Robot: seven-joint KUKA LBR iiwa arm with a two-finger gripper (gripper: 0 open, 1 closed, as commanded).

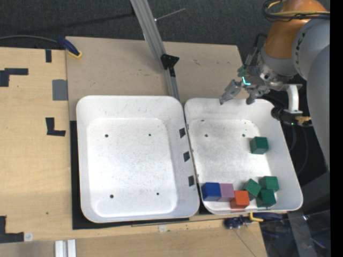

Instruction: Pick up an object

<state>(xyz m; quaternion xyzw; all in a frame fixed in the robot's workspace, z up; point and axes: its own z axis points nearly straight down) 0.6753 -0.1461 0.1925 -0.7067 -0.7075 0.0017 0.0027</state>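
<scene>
**Pincer spread above the right bin's far edge**

Pincer [236, 97] of mine hangs with its fingers apart, pinching nothing, over the far rim of the right bin [284, 143]. One green block [259, 144] sits alone mid-bin near the right wall. Along the near edge cluster a blue block [211, 191], purple block [226, 190], orange block [241, 198] and three more green ones.

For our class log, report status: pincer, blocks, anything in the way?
Pincer open, holding nothing, over right bin's far rim. Lone green block mid-bin; other blocks clustered at near edge. Nothing in the way.
</scene>
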